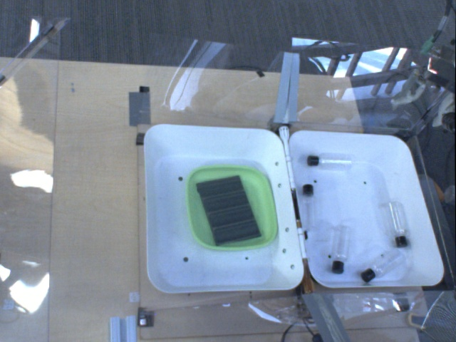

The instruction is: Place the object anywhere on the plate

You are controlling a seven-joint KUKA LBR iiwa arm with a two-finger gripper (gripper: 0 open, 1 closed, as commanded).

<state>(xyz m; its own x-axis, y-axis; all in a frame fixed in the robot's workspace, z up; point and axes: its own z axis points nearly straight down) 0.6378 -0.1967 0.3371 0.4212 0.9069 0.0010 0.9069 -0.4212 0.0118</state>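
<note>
Dark grey and ribbed, the block (228,210) lies flat on the green plate (267,198) in the left bin (164,262), so the placing looks done. It seems stiff and fairly light, best pinched across its two long edges. Its long axis runs from upper left toward lower right. Clear vials (393,219) lie scattered in the right bin (356,142).

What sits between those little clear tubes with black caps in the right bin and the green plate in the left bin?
The raised white walls where the two bins meet run between the clear black-capped vials in the right white bin and the green square plate in the left white bin. A dark ribbed rectangular block already covers most of the plate.
</note>
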